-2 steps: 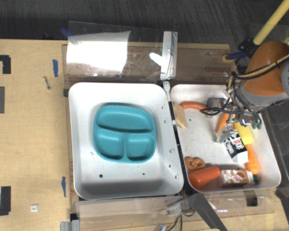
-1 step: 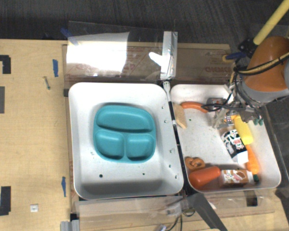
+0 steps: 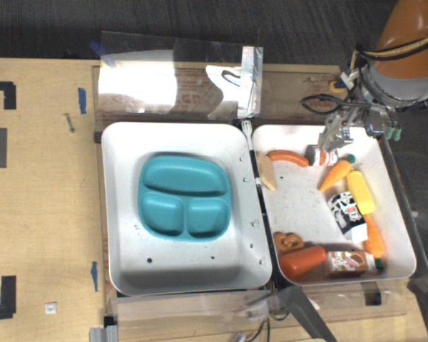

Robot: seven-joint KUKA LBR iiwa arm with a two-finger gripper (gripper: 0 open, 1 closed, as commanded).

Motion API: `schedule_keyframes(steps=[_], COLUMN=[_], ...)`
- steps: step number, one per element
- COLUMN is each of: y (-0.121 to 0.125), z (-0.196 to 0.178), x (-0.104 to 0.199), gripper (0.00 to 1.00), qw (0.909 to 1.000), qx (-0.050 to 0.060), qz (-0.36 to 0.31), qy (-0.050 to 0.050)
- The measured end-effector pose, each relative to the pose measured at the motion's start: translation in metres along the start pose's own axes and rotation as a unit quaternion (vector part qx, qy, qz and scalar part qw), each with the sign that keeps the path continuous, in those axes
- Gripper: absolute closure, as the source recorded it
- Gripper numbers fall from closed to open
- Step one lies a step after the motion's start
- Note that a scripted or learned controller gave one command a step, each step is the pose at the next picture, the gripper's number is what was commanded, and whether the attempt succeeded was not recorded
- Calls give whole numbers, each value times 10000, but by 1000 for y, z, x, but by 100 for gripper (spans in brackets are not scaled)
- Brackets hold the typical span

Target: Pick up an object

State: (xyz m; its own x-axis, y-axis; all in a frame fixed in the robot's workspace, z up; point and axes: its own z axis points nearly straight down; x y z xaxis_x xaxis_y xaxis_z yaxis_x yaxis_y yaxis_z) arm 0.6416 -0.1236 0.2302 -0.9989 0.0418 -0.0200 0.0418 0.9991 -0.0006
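My gripper (image 3: 334, 140) hangs over the back of the right bin (image 3: 299, 198), just above the leafy end of a carrot (image 3: 334, 175). Beside the carrot lies a yellow corn cob (image 3: 361, 192), and to its left a red-orange sausage (image 3: 288, 158). A black-and-white carton (image 3: 348, 213) lies mid-bin, with a second, slimmer carrot (image 3: 374, 239) to its right. Along the front wall rests a red sauce bottle (image 3: 319, 261), and a pretzel (image 3: 289, 242) sits just behind it. A tan bread wedge (image 3: 265, 174) leans at the bin's left wall. Nothing shows as held.
The left bin (image 3: 121, 248) holds a teal divided plate (image 3: 185, 196). A shiny plastic sheet and a taped upright post (image 3: 250, 80) stand behind the bins. The arm's orange band (image 3: 412, 20) and cables (image 3: 327, 104) sit at the right bin's back right corner.
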Motion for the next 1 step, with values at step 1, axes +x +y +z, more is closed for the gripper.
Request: schedule_keyframes(steps=[1], y=[20], z=[132], x=[6], gripper=[100], qw=[9992], qx=[-4], qz=[-409], qy=[44])
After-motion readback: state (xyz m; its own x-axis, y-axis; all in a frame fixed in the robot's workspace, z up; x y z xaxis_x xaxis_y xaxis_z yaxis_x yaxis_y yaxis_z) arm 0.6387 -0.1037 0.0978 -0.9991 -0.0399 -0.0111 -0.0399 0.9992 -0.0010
